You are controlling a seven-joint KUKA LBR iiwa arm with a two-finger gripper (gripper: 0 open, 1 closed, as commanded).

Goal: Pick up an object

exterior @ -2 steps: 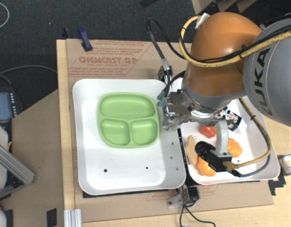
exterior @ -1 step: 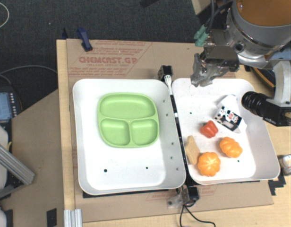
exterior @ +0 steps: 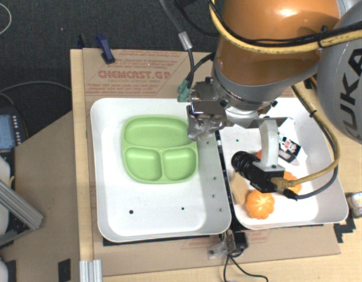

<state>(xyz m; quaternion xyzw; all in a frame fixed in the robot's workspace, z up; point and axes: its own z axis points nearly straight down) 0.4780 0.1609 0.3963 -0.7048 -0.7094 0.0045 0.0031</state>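
A light green divided plate (exterior: 159, 148) with three compartments lies in the left white bin (exterior: 110, 187). In the right bin (exterior: 322, 210) an orange, tangerine-like fruit (exterior: 260, 205) rests near the front edge, and a smaller orange thing (exterior: 291, 184) sits just behind it, partly hidden by the robot. A small white packet with black and red print (exterior: 288, 148) lies further back. My gripper (exterior: 197, 128) hangs over the plate's right edge, beside the wall between the two bins. Nothing shows in its grasp.
The arm's big orange and grey body covers the rear of the right bin. A brown cardboard sheet (exterior: 140, 72) lies under both bins, with a blue clip (exterior: 104, 49) at its back left. Two small dark specks (exterior: 131, 211) dot the left bin's floor.
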